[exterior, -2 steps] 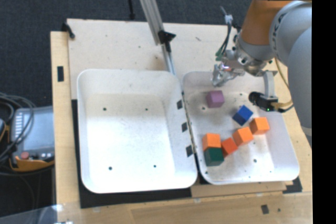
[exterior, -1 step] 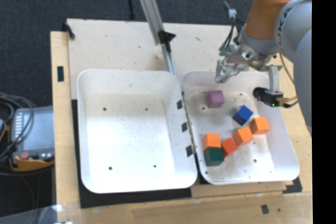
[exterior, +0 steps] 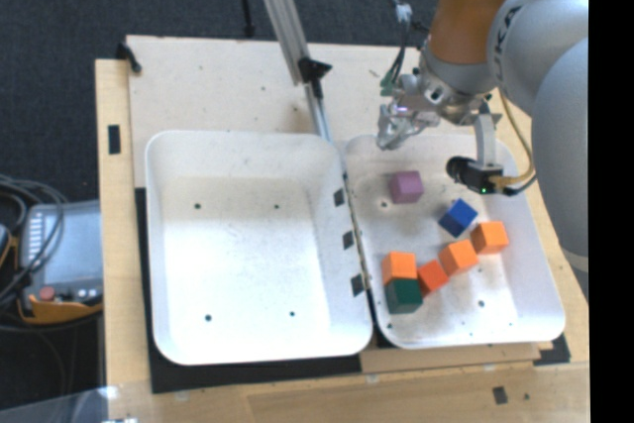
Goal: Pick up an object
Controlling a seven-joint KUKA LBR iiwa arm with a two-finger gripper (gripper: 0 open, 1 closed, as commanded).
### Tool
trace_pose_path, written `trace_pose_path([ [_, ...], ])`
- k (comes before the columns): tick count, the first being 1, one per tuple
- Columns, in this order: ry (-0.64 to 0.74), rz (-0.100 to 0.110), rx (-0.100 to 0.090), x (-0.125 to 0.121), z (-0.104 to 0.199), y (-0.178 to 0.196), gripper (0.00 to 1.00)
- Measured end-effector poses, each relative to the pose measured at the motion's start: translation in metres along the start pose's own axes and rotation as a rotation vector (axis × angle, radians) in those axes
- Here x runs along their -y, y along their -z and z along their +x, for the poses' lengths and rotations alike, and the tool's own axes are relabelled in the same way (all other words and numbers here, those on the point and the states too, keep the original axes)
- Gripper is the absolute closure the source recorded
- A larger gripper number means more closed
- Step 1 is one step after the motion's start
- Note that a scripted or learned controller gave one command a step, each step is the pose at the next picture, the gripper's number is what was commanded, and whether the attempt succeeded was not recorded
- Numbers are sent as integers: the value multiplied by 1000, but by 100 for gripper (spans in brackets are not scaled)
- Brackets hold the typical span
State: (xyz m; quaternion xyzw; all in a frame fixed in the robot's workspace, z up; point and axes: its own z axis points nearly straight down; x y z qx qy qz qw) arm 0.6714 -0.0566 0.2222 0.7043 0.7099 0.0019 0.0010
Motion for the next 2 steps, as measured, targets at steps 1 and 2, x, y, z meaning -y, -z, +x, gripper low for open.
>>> trace_pose_path([
  [1,0,4,0,-2,59,-4,100],
  [2,1,5,-1,6,111,6,100],
])
